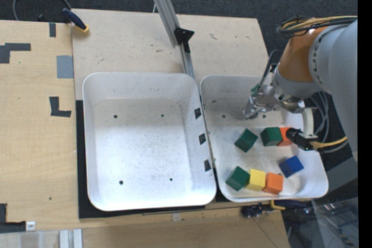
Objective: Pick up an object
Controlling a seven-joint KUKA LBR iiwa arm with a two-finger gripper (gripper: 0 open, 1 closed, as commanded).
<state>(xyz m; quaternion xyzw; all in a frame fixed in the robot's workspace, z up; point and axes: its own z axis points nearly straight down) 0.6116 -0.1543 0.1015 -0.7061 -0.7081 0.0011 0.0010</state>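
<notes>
Two shallow white plastic bins (93,90); three green cubes (246,140), two orange cubes (273,182), one yellow cube (257,179) and one blue cube (290,166)

The arm (340,58) is a thick, rounded body finished in smooth light grey. An orange band (296,61) encircles it just above the wrist, next to the pincer. The pincer (251,112) is a small assembly of bare grey metal, much narrower than the arm behind it. Thin dark and light wires run along the wrist housing just above the pincer. Behind the pincer, black cables (322,119) loop beside the arm, and a yellow cable (328,142) trails with them.
</notes>
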